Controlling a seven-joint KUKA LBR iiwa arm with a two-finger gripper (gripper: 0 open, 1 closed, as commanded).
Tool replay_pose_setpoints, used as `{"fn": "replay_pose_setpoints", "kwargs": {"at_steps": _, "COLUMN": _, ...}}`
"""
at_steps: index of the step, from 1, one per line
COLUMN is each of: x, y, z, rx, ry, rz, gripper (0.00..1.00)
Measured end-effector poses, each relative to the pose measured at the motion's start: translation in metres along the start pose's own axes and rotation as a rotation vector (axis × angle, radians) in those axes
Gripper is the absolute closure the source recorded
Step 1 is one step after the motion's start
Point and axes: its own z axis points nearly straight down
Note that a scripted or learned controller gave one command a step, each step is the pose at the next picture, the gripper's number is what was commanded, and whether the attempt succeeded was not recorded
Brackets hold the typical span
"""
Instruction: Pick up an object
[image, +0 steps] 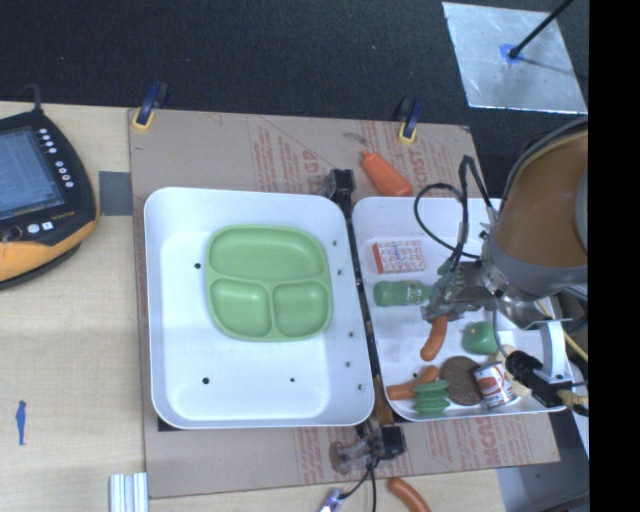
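My gripper (447, 302) hangs low over the middle of the right bin (372, 215), below the grey arm with its orange band. Just left of it lies a green bottle (397, 294), and an orange sausage (433, 340) lies right beneath it. A red and white box (398, 256) sits further back. A green piece (480, 337), a brown disc (460, 378), a small can (492, 385), a carrot (403, 390) and a green ridged item (432, 399) crowd the bin's front. I see nothing lifted out of the bin.
The left bin (170, 330) holds a green divided plate (268, 280). An orange carrot (385, 175) lies on the cardboard behind the right bin. A teach pendant (40, 195) rests at the far left. Cables loop around the wrist.
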Motion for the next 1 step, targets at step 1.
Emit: {"fn": "replay_pose_setpoints", "kwargs": {"at_steps": 1, "x": 0.0542, "y": 0.0429, "z": -0.0342, "rx": 0.003, "ry": 0.001, "rz": 0.001, "gripper": 1.00}}
